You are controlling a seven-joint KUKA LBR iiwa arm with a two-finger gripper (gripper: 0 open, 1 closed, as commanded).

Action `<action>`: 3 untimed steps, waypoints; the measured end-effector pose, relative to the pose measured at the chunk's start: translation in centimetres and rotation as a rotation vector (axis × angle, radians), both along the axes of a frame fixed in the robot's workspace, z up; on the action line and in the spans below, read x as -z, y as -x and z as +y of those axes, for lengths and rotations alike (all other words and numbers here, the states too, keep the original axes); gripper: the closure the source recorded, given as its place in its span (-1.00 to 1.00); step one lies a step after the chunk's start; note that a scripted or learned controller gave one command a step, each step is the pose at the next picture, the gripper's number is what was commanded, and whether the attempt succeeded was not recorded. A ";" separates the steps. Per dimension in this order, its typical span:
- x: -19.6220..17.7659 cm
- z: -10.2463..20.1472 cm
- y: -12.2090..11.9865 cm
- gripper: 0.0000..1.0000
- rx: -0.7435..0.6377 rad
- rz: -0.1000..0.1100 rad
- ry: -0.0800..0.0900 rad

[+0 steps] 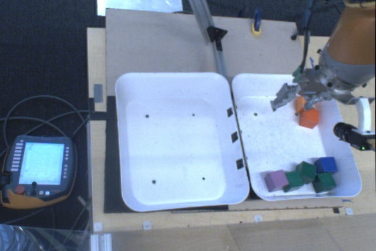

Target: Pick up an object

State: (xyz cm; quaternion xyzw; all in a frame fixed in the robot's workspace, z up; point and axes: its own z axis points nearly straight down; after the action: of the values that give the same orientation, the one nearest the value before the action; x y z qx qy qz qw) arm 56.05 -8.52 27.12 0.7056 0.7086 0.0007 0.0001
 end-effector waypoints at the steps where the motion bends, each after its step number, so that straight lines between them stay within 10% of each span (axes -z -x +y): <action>1: 0.0 0.0 0.0 -1.00 0.001 -0.001 0.000; 3: 9.3 0.3 -0.2 -1.00 0.003 0.005 0.001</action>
State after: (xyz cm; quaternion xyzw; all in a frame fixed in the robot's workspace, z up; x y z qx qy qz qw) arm 56.24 -8.19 17.84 0.7066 0.7076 -0.0013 -0.0012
